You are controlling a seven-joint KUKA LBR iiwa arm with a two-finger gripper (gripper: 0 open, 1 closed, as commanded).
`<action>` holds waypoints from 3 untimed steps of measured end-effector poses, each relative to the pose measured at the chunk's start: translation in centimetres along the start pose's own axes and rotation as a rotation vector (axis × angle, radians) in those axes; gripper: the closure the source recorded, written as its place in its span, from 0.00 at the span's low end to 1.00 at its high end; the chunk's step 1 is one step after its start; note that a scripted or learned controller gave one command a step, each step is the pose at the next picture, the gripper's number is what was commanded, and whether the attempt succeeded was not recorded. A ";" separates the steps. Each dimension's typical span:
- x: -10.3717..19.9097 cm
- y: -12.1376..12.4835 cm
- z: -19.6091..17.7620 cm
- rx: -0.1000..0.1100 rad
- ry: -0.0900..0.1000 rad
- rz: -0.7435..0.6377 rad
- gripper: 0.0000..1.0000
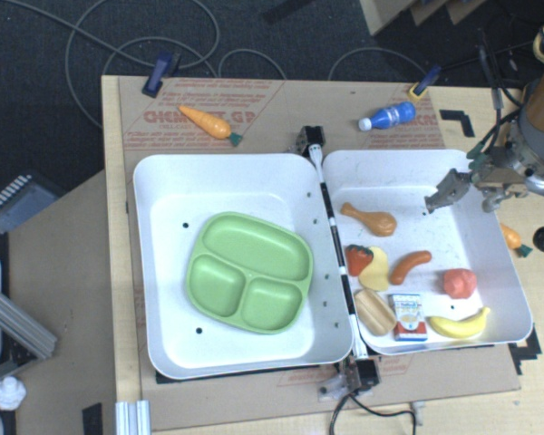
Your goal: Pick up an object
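From my remote seat, one fixed camera looks down at a slant on the bench (118,243), far enough back to frame both white bins (154,198) whole, floor cables beyond. The gripper (462,191) enters right; both bins lie mostly left of its fingers.

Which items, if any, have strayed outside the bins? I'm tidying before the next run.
Three lie on the bench, not in a bin: a toy carrot behind the left bin, a blue bottle on its side behind the right bin, and a small orange piece beside its right rim.
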State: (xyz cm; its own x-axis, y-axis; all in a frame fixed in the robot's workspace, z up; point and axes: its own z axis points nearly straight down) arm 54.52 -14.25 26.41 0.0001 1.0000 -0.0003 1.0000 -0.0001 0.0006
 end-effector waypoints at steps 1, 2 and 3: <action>-2.3 -1.5 8.8 0.002 0.001 0.001 0.00; -1.2 -1.6 18.0 0.001 0.001 0.001 0.00; -1.2 -1.6 17.0 -0.001 0.000 0.001 1.00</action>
State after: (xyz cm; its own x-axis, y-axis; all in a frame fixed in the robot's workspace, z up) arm 52.91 -15.47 9.43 0.0014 1.0000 -0.0007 1.0000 -0.0014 0.0011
